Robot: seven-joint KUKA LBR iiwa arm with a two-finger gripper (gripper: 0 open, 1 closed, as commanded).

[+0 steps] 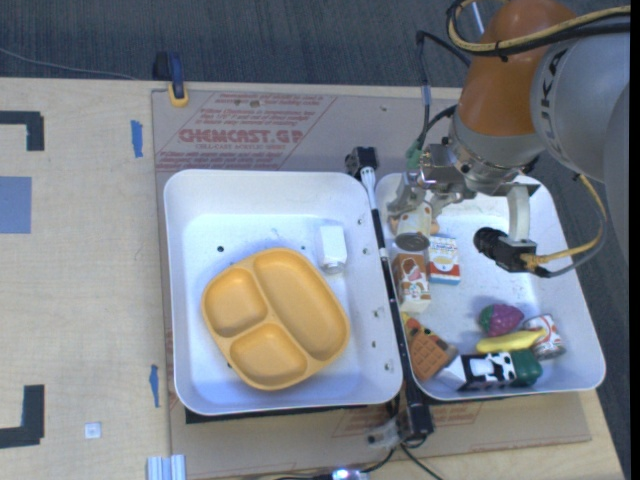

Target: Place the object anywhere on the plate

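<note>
Hand (415,208) low in the right bin (570,298), above the small carton (411,276), apparently to pick it; grip state cannot be told; yellow plate (275,316) waits well left.

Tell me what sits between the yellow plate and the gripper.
In the camera view, a small white block and the bins' shared rims lie between plate and gripper.

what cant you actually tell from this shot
- Jaws state: the gripper is seen from above, its wrist hiding the tips.
- Whether anything is held: toys crowd beneath it in the right bin.
- The small white object beside the yellow plate: too small to identify.
</note>
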